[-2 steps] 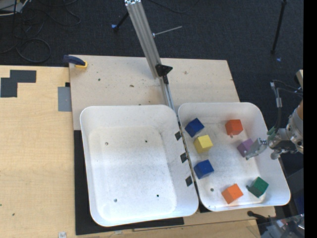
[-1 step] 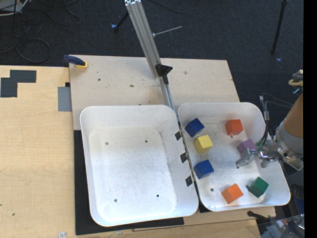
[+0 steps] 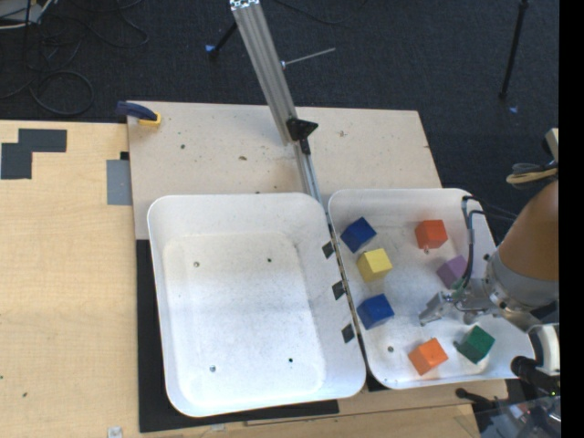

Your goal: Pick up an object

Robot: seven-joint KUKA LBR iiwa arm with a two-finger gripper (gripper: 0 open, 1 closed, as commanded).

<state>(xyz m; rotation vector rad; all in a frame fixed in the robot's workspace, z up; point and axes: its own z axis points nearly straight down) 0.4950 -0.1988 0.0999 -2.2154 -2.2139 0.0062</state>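
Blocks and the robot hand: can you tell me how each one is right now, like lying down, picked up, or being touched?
upper blue block: resting in the right bin, untouched.
yellow block: resting, untouched.
lower blue block: resting, untouched.
upper orange block: resting, untouched.
purple block: resting, close to the arm.
lower orange block: resting, untouched.
green block: resting, untouched.
gripper: low over the bin, holding nothing I can see.

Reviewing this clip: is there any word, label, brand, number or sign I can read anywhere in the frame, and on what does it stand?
None can be read.
The blocks in the right bin have plain faces, with no letters or numbers.
The slanted metal rail carries a small black-and-white checker tag at its top end: a pattern, not text.
The blue clamp shows no legible brand.
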